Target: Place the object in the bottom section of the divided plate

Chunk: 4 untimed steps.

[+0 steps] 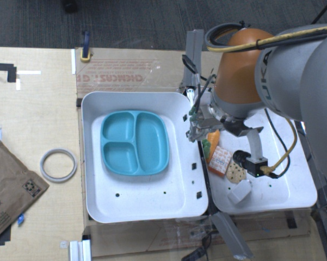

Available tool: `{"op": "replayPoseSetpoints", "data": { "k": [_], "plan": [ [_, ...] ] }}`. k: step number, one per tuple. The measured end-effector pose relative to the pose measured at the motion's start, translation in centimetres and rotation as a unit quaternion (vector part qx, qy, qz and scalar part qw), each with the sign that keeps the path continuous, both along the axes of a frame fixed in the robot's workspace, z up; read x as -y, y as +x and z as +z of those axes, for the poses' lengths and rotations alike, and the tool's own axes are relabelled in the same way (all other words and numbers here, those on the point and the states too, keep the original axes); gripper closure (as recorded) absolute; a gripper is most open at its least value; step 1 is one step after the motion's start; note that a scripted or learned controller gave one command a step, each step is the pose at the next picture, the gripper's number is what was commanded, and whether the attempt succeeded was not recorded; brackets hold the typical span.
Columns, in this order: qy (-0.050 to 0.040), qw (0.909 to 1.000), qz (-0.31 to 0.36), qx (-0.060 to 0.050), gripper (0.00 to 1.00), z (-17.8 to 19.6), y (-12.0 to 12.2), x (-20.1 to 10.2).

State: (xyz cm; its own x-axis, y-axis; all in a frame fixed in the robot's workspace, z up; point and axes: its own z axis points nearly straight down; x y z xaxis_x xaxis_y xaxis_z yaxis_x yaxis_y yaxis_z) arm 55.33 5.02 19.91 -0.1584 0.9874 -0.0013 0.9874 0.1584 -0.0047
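Observation:
A teal divided plate lies in the left white bin, with one long section on its right and two smaller ones on its left. Nothing lies in any section. My gripper hangs low over the left edge of the right bin, next to the wall between the two bins. Just below it lie an orange object, a red and white packet, a speckled brown cracker-like piece and a white block. The wrist hides whatever lies directly under it.
The grey arm with its orange band covers most of the right bin's back half. A roll of tape and a brown cardboard box lie on the bench left of the bins. A cardboard sheet lies behind the left bin.

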Motion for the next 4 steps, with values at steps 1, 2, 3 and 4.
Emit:
{"op": "replayPoseSetpoints", "data": {
  "k": [1,2,3,4],
  "plan": [
    [0.0001,0.9989,-0.047,0.0,1.0,4.9,-7.6,1.1],
    [-0.0004,0.9999,0.015,0.002,1.0,13.3,0.3,2.8],
    [0.0013,0.988,0.154,0.0,1.0,-0.9,-7.2,3.8],
    [0.001,0.9719,0.236,0.002,1.0,4.3,-7.0,0.4]
  ]
}}
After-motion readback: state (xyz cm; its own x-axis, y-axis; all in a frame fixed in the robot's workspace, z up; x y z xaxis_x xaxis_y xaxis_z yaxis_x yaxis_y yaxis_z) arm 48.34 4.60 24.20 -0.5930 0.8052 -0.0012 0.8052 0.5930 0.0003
